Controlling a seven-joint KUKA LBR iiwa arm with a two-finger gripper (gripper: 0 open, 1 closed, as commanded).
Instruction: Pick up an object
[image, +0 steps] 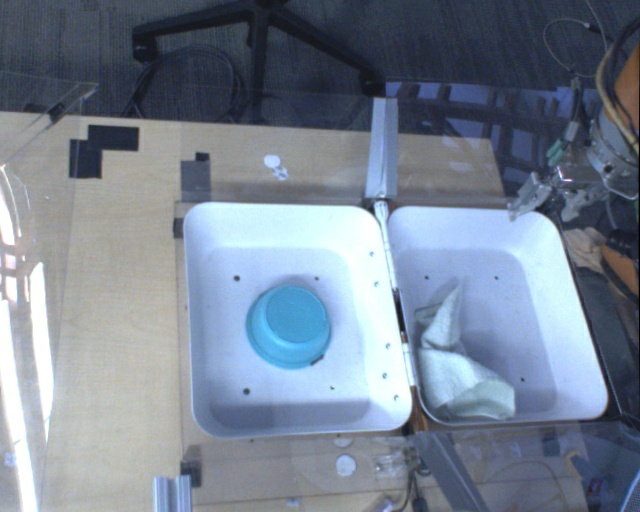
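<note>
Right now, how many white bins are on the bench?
2: the left bin holds a blue bowl; the right bin holds a white cloth.

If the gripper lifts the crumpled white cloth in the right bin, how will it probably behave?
The crumpled white cloth lies in soft folds, so it probably hangs limp and stretches out when lifted. It looks light, and pushing would likely bunch it against the right white bin's wall rather than slide it.

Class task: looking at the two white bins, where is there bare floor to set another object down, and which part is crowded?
Left bin: free floor all around the blue bowl, widest toward the left wall and near edge. Right bin: the far half and the right side are bare. Crowded: its near-left corner, where the white cloth lies against the dividing wall. The tool sits past the right bin's far-right corner.
</note>
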